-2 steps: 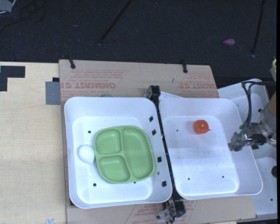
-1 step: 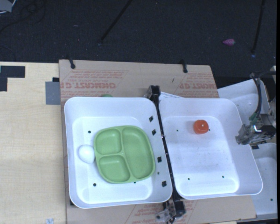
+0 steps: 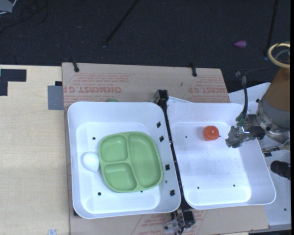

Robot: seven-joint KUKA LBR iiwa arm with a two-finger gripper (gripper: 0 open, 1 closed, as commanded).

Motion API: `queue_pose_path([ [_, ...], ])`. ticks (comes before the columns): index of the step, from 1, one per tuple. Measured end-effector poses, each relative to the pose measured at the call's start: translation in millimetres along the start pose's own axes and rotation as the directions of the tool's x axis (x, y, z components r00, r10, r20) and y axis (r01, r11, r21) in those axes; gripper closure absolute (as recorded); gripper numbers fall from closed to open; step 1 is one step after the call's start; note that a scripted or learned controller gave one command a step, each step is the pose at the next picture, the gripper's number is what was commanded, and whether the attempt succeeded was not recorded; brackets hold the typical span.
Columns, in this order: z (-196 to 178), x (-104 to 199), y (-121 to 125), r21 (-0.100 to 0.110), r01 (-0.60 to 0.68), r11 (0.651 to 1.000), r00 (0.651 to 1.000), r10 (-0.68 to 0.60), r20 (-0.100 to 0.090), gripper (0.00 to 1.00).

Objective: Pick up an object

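A small red-orange round object lies in the right bin, near its far side. My gripper hangs at the right bin's right side, just right of the red object and apart from it. In the left bin a green three-compartment plate lies flat. A white egg-shaped object rests against the plate's left edge.
A black divider runs between the two bins. Cardboard lies under the bins, and a wooden bench top lies to the left. The arm's orange band stands at the right edge.
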State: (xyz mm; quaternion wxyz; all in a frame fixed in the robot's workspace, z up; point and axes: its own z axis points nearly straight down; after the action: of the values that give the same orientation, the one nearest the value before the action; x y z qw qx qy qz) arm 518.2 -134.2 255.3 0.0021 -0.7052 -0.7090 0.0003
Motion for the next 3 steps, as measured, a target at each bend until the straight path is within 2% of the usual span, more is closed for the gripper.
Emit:
queue_pose_path([
  [2,-6.3,98.6,36.8,-0.002,-0.001,1.0,1.0,0.001,0.001,1.0],
  [3,13.1,148.3,49.5,0.002,-0.002,1.0,1.0,0.002,0.002,1.0],
])
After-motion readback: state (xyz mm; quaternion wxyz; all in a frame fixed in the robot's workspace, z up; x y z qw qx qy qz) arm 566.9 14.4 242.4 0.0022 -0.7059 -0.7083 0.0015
